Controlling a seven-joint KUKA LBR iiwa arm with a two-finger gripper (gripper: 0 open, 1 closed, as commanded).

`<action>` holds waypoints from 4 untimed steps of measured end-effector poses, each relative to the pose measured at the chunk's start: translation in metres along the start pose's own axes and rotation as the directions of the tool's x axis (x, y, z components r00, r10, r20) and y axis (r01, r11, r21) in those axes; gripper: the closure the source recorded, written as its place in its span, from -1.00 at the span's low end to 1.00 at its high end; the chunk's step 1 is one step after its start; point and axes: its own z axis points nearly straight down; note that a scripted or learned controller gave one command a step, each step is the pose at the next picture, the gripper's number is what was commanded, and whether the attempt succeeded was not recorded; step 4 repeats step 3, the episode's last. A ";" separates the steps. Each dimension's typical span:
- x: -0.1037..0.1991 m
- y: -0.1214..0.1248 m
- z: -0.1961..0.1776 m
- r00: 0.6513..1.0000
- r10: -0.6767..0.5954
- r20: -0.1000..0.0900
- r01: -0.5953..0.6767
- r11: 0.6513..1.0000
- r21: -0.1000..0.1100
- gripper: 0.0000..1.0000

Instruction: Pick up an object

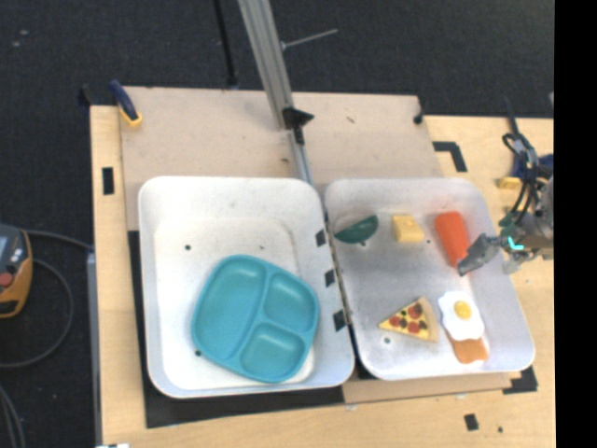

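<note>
The right bin (373,203) holds several toy foods. There is a dark green piece (357,230) at its left wall, a yellow cheese block (406,229), a red-orange sausage (451,235), a pizza slice (410,320), a fried egg (461,315) and an orange piece (469,349) below the egg. My gripper (478,252) reaches in from the right edge. It sits low over the bin, just right of the sausage's lower end and above the egg. Nothing is visibly held in it.
The left bin (163,203) carries a teal divided plate (256,318) at its lower middle. A slanted aluminium post (266,49) rises behind the bins. Cables and arm parts (527,222) crowd the right rim of the right bin.
</note>
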 end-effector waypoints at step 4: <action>-0.006 -0.015 0.091 1.000 0.002 -0.001 -0.002 1.000 0.004 -1.00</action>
